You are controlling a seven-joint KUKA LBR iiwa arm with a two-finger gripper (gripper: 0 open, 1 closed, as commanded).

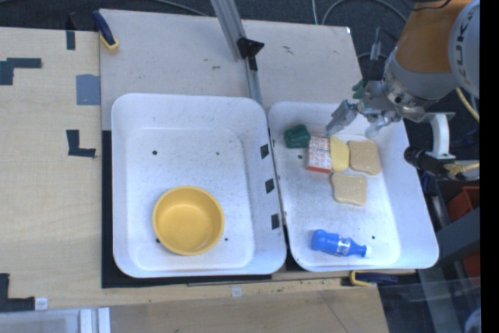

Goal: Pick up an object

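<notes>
The hand (355, 117) hangs over the top of the right bin (413, 246). Its two fingers are spread apart, and nothing is between them.

Just below the hand sits a little pile of things. There is a small red and white box (318, 154), a yellow piece (339, 154) touching it, and two tan pieces, one (364, 157) beside the yellow one and one (349, 189) under them. They look like toy bread or sponge, so I think they are light and a bit soft. They lie flat and packed together, so pinching just one by its edges looks tricky.

A small green thing (296, 136) sits alone to the left, near the bin wall. It may be easier to grab.

A blue bottle (337, 243) lies on its side near the front. It looks hard and round, so it could roll. Squeeze it across the middle.

A yellow bowl (188, 220) sits in the left bin (132, 121) on the tabletop (171, 51).
</notes>
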